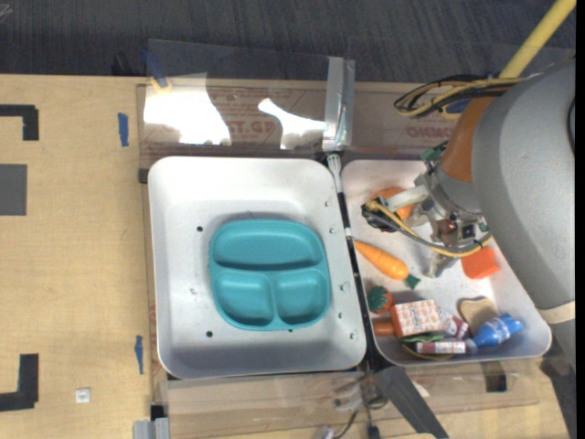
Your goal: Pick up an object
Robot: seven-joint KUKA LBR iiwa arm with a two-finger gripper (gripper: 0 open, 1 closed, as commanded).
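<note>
The grey arm comes in from the right, and its gripper (pixel 442 245) hangs low over the middle of the right bin (pixel 530 323). A toy carrot (pixel 382 260) lies just to its left, and an orange block (pixel 481 262) sits right beside it on the right. Along the bin's front lie a red-and-white box (pixel 420 317), a blue bottle (pixel 498 329), a thin tube (pixel 441 346) and a tan piece (pixel 473 308). Another orange item (pixel 395 195) is partly hidden behind the wrist cables at the back.
The left bin (pixel 174 245) holds a teal divided plate (pixel 269 273). A metal divider (pixel 337 117) and glossy cardboard stand behind the bins. Black and yellow cables (pixel 393 218) loop off the wrist over the right bin.
</note>
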